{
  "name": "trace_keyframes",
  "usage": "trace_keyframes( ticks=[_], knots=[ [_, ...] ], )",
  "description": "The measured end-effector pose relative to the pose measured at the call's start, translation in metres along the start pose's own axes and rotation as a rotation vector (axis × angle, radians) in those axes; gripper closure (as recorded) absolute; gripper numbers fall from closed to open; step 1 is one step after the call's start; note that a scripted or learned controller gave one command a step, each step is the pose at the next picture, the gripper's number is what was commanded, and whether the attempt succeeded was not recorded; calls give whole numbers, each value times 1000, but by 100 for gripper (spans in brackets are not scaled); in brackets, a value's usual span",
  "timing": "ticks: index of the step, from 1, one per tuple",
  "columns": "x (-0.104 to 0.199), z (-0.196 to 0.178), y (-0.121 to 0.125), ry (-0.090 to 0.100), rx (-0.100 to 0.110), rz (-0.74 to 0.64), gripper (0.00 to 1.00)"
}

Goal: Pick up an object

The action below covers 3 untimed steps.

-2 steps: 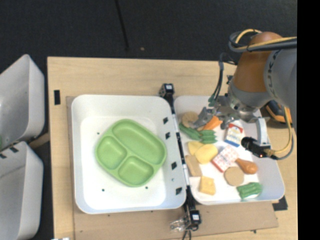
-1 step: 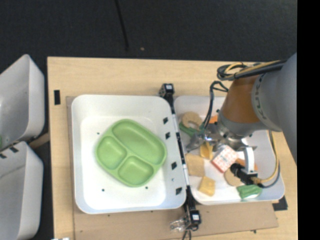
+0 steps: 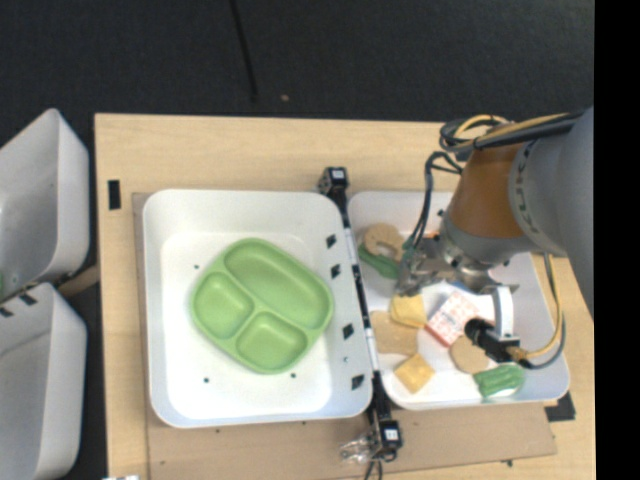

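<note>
Worktop (image 3: 250,148) carries 2 white bins. Left bin (image 3: 170,368): green 3-section plate (image 3: 262,304). Right bin (image 3: 385,208): arm (image 3: 500,193) low over yellow blocks (image 3: 407,312), red-white packet (image 3: 450,318), green piece (image 3: 498,380). Claw (image 3: 412,280) among them; grip state unreadable.

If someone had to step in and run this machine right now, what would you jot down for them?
Gripper: low in the right white bin, among the objects near its left wall. Whether it is open or shut cannot be told, and nothing visibly held.
Right bin contents: pale yellow block, yellow wedge, red-and-white patterned packet, green rounded piece, tan round piece.
Left white bin: light green three-compartment plate.
Done: arm is down at the pile.
Left: secure one object and lift it.
</note>
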<state>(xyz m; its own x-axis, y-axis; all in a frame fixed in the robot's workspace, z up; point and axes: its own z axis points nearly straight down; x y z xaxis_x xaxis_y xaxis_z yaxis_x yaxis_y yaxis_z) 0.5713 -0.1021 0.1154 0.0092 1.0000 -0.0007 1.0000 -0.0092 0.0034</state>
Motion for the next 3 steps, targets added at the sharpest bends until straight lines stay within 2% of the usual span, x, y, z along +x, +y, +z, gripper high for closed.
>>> trace_keyframes(
  ticks=[1,2,3],
  knots=[
    [90,-90,-85,4,3,-18,100],
    [159,-202,-81,4,-9,-21,100],
    [142,-428,-81,3,-18,-12,100]
  ],
)
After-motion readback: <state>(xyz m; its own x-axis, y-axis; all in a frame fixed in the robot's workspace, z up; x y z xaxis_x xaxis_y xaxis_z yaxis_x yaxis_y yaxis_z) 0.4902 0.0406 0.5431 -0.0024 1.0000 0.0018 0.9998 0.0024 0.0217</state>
